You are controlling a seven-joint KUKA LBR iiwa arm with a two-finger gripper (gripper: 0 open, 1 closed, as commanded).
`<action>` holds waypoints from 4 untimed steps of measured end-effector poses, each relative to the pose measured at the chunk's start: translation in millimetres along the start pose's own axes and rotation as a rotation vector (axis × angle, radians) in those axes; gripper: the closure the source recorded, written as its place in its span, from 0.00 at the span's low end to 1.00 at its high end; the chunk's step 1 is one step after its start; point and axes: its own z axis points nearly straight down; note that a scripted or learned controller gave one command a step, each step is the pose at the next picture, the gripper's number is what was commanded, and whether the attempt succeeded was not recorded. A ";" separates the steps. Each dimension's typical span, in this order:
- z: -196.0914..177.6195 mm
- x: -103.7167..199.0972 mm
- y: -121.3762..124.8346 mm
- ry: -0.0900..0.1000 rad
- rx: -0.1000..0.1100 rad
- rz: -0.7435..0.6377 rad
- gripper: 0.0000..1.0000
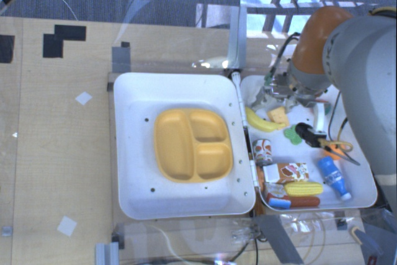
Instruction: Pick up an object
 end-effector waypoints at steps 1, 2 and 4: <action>-9.7 -6.4 15.1 0.001 0.006 -0.419 0.00; -0.1 -38.1 -7.4 -0.001 0.001 -0.104 0.00; -101.6 14.5 16.8 0.001 -0.002 0.210 1.00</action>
